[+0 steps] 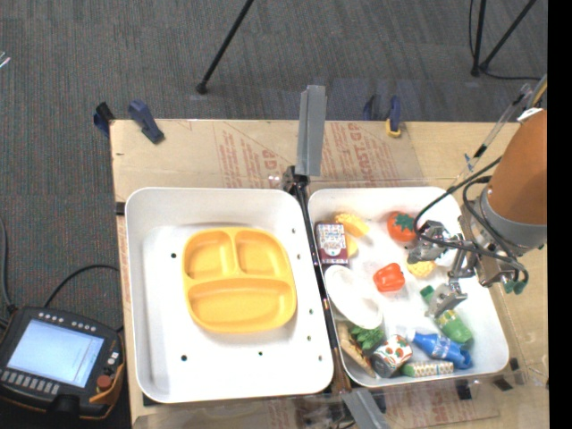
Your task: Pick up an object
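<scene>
Gripper [438, 271] over right bin [496, 329] (jaws unclear)

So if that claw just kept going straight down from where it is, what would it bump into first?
Probably the green toy lying just under the gripper in the right bin, though depth is hard to judge from this slanted view.

A robotics lab or test cell is indicated here: a plywood bench [223, 150] is set on grey carpet [107, 43], clamps [145, 121] are fixed along its edge, tripod legs [234, 32] are planted behind it, and a teach pendant [58, 357] with lit screen is parked at lower left.
</scene>
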Action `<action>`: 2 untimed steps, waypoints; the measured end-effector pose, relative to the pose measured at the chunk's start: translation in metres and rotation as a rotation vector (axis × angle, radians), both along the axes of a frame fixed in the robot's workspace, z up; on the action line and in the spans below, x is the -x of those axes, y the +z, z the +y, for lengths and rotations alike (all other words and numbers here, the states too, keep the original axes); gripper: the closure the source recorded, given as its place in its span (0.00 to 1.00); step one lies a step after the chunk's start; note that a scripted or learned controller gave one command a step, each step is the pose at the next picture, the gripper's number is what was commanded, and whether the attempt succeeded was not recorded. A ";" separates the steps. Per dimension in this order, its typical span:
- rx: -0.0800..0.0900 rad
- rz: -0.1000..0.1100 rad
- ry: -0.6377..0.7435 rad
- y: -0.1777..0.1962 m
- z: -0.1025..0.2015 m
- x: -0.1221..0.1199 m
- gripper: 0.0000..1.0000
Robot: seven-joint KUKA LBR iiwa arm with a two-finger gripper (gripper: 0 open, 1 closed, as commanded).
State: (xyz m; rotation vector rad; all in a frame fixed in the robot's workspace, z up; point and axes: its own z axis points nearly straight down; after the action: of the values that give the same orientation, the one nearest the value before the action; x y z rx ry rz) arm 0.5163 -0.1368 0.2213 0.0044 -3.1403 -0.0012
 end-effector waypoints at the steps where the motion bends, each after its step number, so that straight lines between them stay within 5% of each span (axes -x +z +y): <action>1: -0.004 0.012 -0.003 -0.121 0.011 -0.037 0.00; 2: -0.001 0.000 0.088 -0.134 0.017 -0.036 0.00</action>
State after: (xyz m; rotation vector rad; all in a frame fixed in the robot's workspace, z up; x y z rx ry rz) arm 0.5522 -0.1203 0.0870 0.1429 -3.1374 -0.0021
